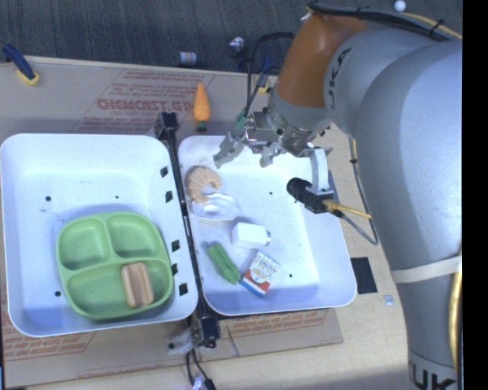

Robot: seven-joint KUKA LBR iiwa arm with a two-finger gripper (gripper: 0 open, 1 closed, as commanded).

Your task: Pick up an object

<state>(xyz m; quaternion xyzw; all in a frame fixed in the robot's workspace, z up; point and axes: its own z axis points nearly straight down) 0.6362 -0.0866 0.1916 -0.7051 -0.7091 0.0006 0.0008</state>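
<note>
Camera view: right bin [325,287] as landmark
Gripper [246,147]: above its far rim; fingers spread, nothing between them
Croissant [201,182]: far-left corner inside it

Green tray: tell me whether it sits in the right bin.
No. The green tray lies in the left bin, with a brown hot dog in one compartment.

A green divided plate [106,258] lies in the left bin [32,161], with a tan hot-dog-like piece [136,284] in its front compartment. An orange carrot-shaped toy [201,104] rests on the brown cardboard [106,96] behind the bins. A blue and yellow clamp [20,63] grips the cardboard's far left corner.
</note>
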